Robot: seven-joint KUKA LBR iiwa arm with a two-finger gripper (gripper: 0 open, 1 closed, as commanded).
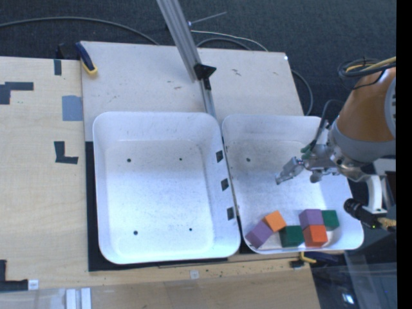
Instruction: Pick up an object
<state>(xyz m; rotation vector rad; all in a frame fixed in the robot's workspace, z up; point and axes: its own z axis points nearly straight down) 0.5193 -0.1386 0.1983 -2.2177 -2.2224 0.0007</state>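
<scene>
A cluster of small coloured blocks sits in the near right corner of the right bin [257,134], pressed close together along its front wall: an orange block [275,221] and a purple block [259,234] on the left of the group, a dark green block [291,236] in the middle, then a second purple block [311,217], a red-orange block [315,235] and another green block [330,219] on the right (several of them touch their neighbours, though exactly which faces meet is hard to make out). Above and behind this cluster, over the bare middle of the same bin, hangs the gripper [288,172], pointing toward the left of the view from the grey arm [364,118] that comes in from the right; whether the jaws are open or closed cannot be told from this angle, and nothing is seen between them. The left bin [154,124] lies just beside the right one, their rims touching along the middle. Both bins rest on the table [38,121], where a slanted metal rail [180,28] runs down toward the gap between them and a blue and yellow clamp [85,58] lies near the far left corner.
</scene>
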